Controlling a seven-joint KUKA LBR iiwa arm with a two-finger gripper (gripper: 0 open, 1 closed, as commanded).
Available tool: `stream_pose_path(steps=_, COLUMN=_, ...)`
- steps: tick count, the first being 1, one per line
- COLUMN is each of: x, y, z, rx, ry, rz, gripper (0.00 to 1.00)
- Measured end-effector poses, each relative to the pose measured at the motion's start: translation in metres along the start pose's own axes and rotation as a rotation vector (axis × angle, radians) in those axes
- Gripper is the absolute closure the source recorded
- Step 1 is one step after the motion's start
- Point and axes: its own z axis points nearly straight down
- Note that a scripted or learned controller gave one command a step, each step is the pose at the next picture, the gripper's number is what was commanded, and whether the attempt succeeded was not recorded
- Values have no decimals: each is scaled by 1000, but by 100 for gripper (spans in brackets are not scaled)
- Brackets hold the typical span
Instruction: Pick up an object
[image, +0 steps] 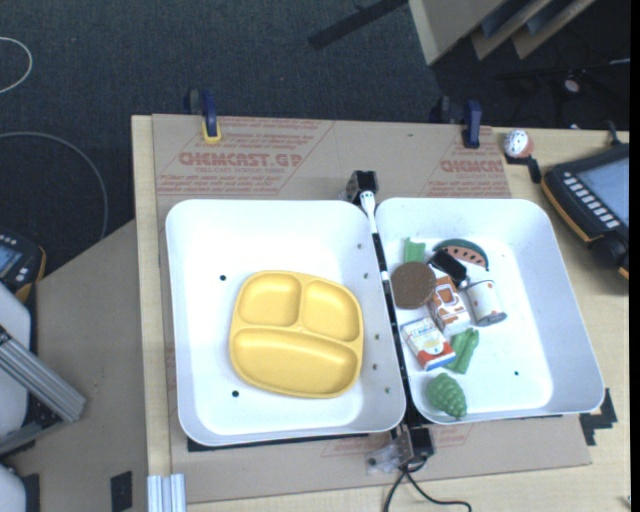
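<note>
The right bin (530, 250) holds a cluster of small toy food items along its left side. Among them are a brown round cookie (410, 284), a watermelon slice (462, 256), a small tin can (485, 301), a red and white carton (429, 343), a green pepper piece (465, 350), a green bumpy fruit (448, 396) and a green block (414, 250). A yellow divided plate (297, 333) lies in the left bin (200, 260).
A brown board (160, 200) carries both bins, held by blue clamps (208, 113) at the back. A black tablet (598, 195) rests at the right, and a small round gauge (516, 143) sits nearby. Cables run below the front edge.
</note>
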Motion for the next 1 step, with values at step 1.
stream_pose_path(steps=1, x=0, y=1, z=-11, rx=-5, ry=-1, rz=0, gripper=100)
